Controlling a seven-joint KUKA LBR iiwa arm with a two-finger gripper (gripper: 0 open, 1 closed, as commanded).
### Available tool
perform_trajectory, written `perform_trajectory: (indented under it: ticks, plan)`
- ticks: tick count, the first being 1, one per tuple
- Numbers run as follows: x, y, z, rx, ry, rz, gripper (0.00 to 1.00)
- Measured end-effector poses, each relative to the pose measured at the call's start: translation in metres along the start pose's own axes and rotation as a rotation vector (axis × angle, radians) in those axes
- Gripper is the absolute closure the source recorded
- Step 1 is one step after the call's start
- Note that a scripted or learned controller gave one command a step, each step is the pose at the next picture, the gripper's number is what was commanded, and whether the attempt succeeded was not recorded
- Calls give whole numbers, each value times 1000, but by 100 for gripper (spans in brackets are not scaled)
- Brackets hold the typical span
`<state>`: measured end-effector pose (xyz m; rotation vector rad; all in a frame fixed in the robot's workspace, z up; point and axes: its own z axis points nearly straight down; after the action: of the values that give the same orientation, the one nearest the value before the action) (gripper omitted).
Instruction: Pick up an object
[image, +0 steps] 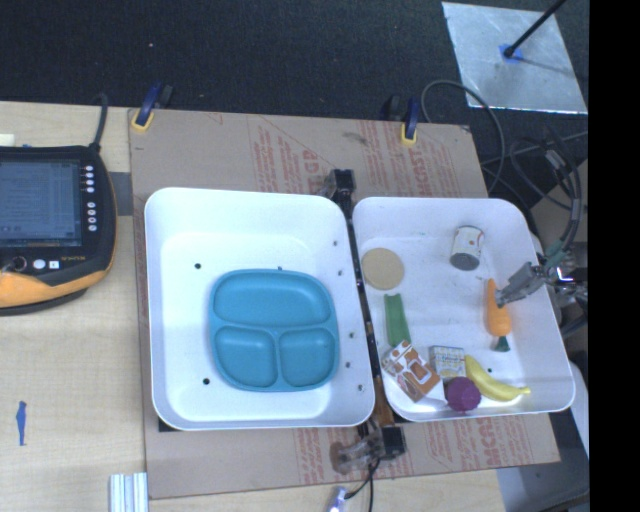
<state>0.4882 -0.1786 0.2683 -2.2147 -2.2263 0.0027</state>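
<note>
The metal gripper is being seen at the right edge of the right white bin, just beside the orange plastic carrot. Whether it is pinching anything cannot be told. A yellow toy banana is lying near the bin's front right corner. A blue divided plate is sitting in the left white bin.

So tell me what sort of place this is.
Likely a robotics lab bench: two white bins clamped on a board, a teach pendant at the left, loose cables on the floor.
</note>
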Motion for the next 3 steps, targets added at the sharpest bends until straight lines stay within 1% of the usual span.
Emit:
perform_trajectory:
  ticks: [1,2,3]
  plan:
    - [-33,32,124,3,0,0,0]
    - [-35,32,114,3,-2,-3,100]
    - [36,-11,56,1,0,-3,100]
